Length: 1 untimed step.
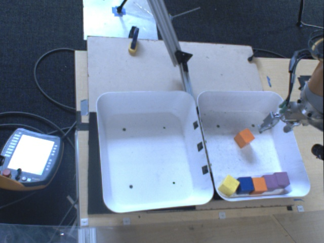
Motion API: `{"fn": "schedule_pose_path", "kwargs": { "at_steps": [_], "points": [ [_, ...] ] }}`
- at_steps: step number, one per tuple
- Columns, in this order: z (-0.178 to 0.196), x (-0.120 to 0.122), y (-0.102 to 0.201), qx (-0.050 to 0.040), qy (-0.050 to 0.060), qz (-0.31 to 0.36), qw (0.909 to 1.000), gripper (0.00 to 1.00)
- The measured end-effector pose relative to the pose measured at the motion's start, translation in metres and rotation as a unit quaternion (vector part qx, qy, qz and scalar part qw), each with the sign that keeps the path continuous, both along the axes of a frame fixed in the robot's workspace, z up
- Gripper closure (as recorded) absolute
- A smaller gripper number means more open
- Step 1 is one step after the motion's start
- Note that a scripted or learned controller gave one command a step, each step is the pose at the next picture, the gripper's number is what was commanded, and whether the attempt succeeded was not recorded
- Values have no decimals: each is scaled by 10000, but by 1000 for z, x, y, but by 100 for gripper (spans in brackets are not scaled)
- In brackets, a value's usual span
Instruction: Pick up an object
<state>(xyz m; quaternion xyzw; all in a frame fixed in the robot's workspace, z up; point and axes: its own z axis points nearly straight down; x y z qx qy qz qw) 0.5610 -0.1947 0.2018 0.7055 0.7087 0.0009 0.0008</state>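
Jaws (275, 121) above right bin's (298, 151) right rim, orange cube (244, 137) nearby.

The grey arm (315, 92) with its orange band is cut off by the right edge, so most of it stays out of frame. The metal two-finger gripper (273, 120) is small and blurred, leaving its jaws unreadable. The purple block (278, 180) is partly hidden by the right white bin's (298, 156) rim.

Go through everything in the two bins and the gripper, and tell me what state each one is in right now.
Gripper: above the right bin's far right side, holding nothing.
Lone orange cube: tilted, mid right bin.
Yellow cube: near wall, left end of row.
Blue cube, orange cube, purple blocks: lined up along near wall.
Left bin: sitting beside the right bin.
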Motion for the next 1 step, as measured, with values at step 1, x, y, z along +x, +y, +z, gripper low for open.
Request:
{"fn": "schedule_pose_path", "kwargs": {
  "at_steps": [1],
  "points": [
    [-115,55,23,3,21,16,10000,0]
  ]
}}
